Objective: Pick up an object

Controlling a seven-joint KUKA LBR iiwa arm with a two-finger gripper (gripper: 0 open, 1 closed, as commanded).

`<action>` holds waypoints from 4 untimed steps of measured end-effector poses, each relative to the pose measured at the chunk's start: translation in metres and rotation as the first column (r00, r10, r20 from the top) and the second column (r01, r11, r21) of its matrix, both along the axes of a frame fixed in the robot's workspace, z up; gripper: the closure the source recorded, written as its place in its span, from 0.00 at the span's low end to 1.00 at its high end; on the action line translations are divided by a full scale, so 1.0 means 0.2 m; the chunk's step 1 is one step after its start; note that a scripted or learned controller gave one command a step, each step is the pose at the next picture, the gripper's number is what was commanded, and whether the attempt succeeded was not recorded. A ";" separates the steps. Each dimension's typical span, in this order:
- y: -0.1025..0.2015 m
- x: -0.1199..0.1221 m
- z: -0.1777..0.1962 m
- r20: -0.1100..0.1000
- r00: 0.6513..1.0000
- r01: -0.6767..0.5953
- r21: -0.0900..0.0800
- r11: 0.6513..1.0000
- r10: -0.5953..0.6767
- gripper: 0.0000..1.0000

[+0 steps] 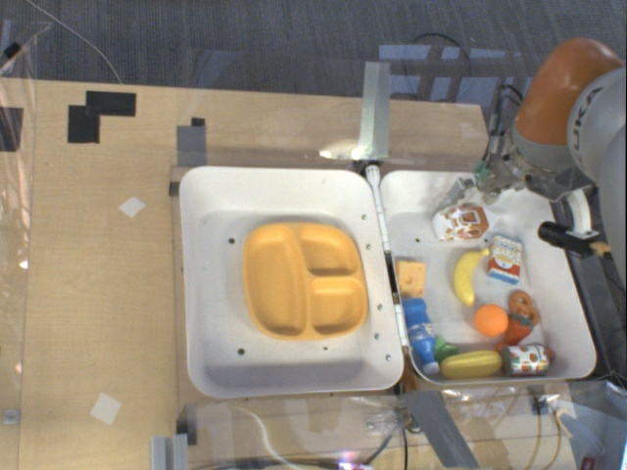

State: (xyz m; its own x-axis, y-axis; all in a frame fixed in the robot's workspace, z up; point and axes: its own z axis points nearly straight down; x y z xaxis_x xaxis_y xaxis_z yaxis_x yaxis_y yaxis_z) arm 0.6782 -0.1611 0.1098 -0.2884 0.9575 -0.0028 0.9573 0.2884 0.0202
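1 fixed overhead camera, slanted, bins (pixel 196 262)

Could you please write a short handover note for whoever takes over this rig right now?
Gripper: low over the far end of the right bin, beside the white packet; nothing seen held.
Right bin contents: white packet, banana, small carton, orange, blue bottle, yellow block, and more along the near wall.
Left bin: a yellow divided tray.
Done: nothing lifted yet.
Left: grasp one item and raise it.
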 end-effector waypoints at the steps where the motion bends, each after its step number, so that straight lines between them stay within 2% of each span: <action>1: 0.15 -0.01 0.00 0.013 0.999 0.044 -0.027 0.999 -0.044 0.00; 2: 0.17 0.01 0.08 0.028 0.999 0.038 -0.020 0.999 -0.037 1.00; 3: 0.20 0.00 0.06 0.017 0.999 0.033 -0.014 0.999 -0.033 0.00; 4: 0.19 -0.05 -0.06 -0.025 0.943 -0.333 -0.020 0.943 0.333 0.00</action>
